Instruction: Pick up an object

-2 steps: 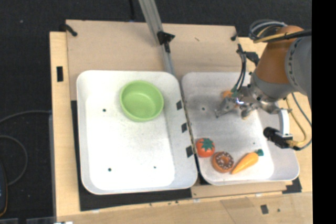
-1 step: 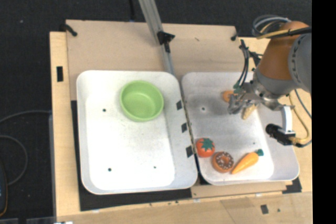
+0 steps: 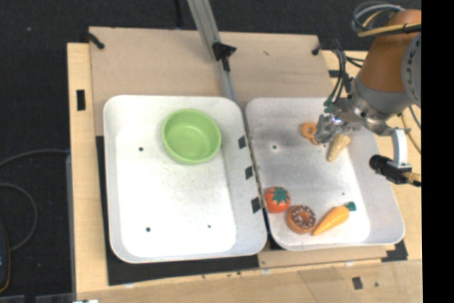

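Observation:
My gripper (image 3: 328,130) hangs over the upper right part of the right bin (image 3: 284,124), below the grey wrist and orange band. A small orange piece (image 3: 308,130) lies just left of it, touching or nearly touching it. A tan, elongated object (image 3: 339,146) sits directly below and to the right of the gripper, partly under it. Along the bin's front lie a red tomato (image 3: 277,199), a chocolate donut (image 3: 301,218) and an orange carrot (image 3: 333,218).
A green bowl (image 3: 191,136) stands in the upper part of the left bin (image 3: 142,216). A slanted metal post (image 3: 202,3) rises behind the bins. Cables and a black fitting (image 3: 386,167) hang by the right bin's right edge.

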`<state>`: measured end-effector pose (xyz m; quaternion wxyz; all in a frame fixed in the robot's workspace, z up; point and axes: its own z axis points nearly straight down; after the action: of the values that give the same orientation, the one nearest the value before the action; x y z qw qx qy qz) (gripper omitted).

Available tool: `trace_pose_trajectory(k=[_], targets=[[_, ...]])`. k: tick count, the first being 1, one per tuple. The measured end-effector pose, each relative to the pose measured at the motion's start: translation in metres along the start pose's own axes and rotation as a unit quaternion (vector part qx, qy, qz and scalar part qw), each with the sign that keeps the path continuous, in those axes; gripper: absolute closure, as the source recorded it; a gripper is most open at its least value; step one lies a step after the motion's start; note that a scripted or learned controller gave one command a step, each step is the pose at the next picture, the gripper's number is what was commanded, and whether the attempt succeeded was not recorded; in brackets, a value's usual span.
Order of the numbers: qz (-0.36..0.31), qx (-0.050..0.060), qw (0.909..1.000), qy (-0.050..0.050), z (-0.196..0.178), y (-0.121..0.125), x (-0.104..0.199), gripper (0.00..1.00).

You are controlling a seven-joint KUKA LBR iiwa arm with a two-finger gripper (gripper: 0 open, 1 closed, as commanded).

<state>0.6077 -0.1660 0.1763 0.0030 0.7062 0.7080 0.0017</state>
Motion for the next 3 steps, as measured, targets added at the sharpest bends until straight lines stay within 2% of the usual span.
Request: trace_pose_trajectory(k=[1,2,3], targets=[[0.0,0.0,1.0,0.0,-0.045,0.0,0.002,1.0],[-0.001,0.001,1.0,0.0,-0.068,0.001,0.0,1.0],[-0.002,0.003,1.0,0.001,-0.059,-0.005,0.049,1.0]])
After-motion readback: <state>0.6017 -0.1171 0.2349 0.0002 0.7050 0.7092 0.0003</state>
